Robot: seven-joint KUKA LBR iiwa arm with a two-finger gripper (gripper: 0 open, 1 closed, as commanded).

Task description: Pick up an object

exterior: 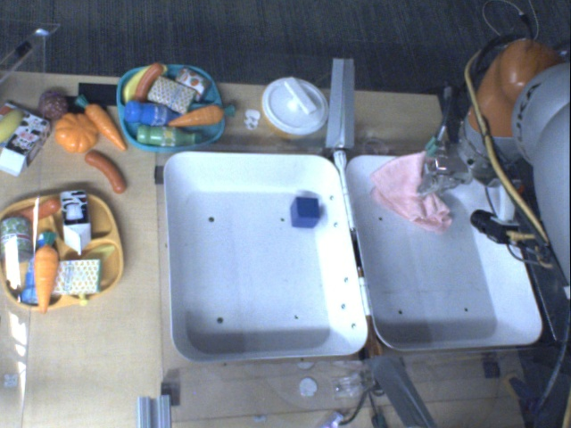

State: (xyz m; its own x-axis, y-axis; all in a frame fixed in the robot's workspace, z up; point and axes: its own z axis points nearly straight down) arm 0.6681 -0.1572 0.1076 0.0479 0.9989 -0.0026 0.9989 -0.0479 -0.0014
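Observation:
A small blue cube lies in the left bin, towards its upper right. A crumpled pink cloth rests in the upper part of the right bin. My gripper hangs low over the cloth's right edge, touching or nearly touching it, with the grey arm and its orange band coming in from the upper right. Cables and the wrist hide the cloth's far right edge.
A blue bowl of toy food and a white lidded tub stand behind the left bin. A yellow plate with toy food sits at the far left, beside a loose pumpkin and sausage. A metal post rises between the bins.

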